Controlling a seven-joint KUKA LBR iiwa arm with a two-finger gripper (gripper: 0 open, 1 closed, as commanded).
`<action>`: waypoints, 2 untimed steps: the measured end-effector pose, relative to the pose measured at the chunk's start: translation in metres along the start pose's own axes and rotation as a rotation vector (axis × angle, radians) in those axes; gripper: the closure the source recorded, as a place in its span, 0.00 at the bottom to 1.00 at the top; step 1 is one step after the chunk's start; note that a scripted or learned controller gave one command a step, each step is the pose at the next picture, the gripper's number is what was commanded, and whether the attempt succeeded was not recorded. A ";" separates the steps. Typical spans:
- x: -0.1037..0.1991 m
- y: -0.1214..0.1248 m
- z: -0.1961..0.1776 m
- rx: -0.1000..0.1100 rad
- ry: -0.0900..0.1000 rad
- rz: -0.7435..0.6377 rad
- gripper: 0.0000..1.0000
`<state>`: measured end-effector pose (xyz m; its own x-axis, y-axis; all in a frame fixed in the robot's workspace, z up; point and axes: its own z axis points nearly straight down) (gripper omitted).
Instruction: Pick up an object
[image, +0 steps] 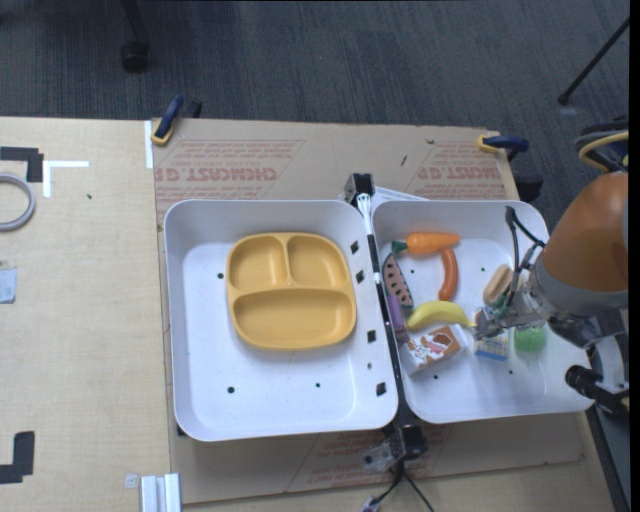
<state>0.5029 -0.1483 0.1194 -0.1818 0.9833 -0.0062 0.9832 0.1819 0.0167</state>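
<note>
Two shallow white bins sit side by side on the bench (80, 330), which is covered partly by a cardboard sheet (260, 165). The left bin (190, 330) holds a yellow divided plate (291, 291), lying flat toward the bin's upper half.

The right bin (470, 395) carries the loose items — an orange carrot (432, 242) near the top wall, a red sausage (449, 273) just below it, a watermelon slice (398, 282) along the left wall, a yellow banana (438, 315) near the middle, and a small printed carton (434, 347) touching the banana's lower side. A tan bread-like piece (497, 284) lies toward the right, and a green block (530, 339) near the right wall.

The arm (590, 250) enters from the right, its orange band over the right bin's edge. The hand (497, 328) is low in that bin, over a small blue-and-white box (491, 349), between the banana and the green block. Its state cannot be told — the wrist and cables obscure it.
</note>
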 end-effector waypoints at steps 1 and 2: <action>-0.001 0.000 0.000 0.000 -0.002 0.000 0.00; -0.007 0.024 0.018 0.004 -0.006 -0.380 0.00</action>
<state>0.5279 -0.1511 0.1023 -0.5331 0.8459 -0.0167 0.8459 0.5333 0.0084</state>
